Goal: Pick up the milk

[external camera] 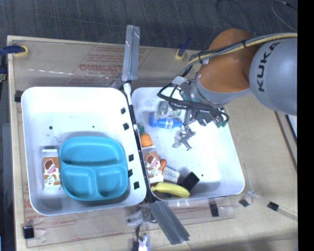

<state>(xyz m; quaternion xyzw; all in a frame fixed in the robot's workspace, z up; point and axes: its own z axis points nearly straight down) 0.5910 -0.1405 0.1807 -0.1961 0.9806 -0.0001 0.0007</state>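
A small white milk carton (51, 169) with a brown picture stands at the left wall of the left bin (68, 101), beside a blue divided tray (94, 167). A similar carton (152, 164) with red print lies in the right bin (220, 156) against the divider. My gripper (184, 139) hangs over the middle of the right bin, right of a blue bottle (165, 122) and well apart from both cartons. Nothing shows in its grasp.
In the right bin an orange (145, 139) sits just above the red-print carton. A banana (170, 190) and a black block (190, 180) lie along the front wall. The arm's grey and orange wrist (225, 72) overhangs the bin's far right corner.
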